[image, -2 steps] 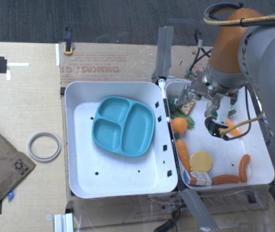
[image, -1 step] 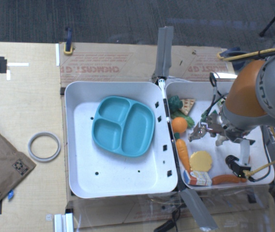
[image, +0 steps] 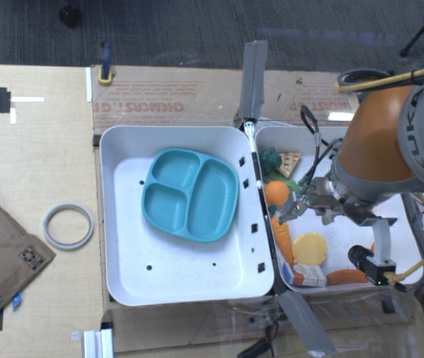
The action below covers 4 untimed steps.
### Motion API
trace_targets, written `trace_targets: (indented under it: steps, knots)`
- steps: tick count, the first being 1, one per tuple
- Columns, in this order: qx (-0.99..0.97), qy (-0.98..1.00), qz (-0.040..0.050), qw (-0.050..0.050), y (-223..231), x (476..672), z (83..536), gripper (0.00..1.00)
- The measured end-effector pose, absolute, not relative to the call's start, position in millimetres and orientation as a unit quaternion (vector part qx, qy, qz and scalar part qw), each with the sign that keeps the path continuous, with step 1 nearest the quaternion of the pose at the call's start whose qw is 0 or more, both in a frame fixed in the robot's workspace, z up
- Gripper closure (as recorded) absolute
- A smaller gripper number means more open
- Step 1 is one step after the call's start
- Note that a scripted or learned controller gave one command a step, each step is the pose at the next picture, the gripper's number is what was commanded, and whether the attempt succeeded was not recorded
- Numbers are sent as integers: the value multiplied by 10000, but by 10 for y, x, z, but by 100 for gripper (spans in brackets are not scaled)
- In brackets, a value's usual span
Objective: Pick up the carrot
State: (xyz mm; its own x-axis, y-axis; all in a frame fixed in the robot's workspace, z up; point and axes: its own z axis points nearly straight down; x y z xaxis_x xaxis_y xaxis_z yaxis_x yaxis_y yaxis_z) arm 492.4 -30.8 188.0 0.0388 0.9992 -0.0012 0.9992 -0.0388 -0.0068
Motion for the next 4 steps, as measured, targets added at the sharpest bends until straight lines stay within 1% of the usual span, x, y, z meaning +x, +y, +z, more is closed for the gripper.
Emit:
trace_targets:
  steps: [1,2,3,4]
  knots:
    - [-6373,-7706,18,12,-766,4792,2147,0]
    - [-7156,-6985,29,15,-1389,5402,2322,0]
    - [-7588,-6513,32,16,-1567,5088,3061,0]
    - [-7036,-7106,28,26,-1892,5426,2423,0]
